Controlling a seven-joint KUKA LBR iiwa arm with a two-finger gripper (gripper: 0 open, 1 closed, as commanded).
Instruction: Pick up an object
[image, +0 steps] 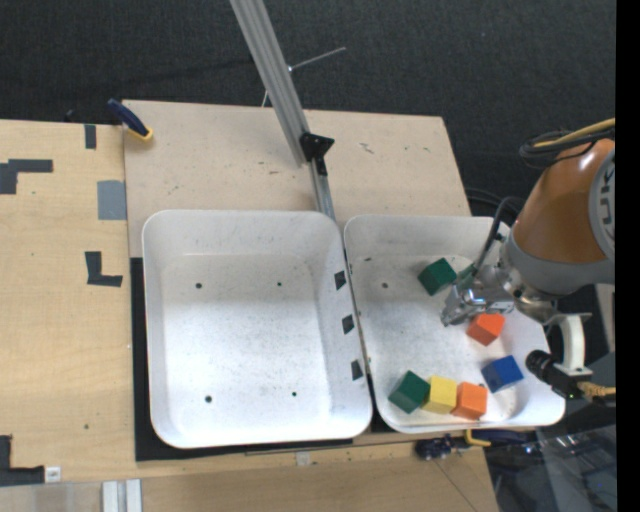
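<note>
My gripper (468, 305) hangs low over the right bin (390, 330), near its right side. Its metal fingers sit between a dark green cube (437, 275) up-left and an orange cube (486, 327) just down-right. The orange cube lies beside the fingers, not between them. A blue cube (502, 373) rests lower right. Along the bin's front edge stand a green cube (408, 391), a yellow cube (441, 393) and another orange cube (470, 400) in a row.
The left bin (245, 330) lies beside the right one. A slanted metal pole (285, 85) runs from the top down to the bins' shared rim. A blue and yellow clamp (130, 119) lies on the bench at upper left.
</note>
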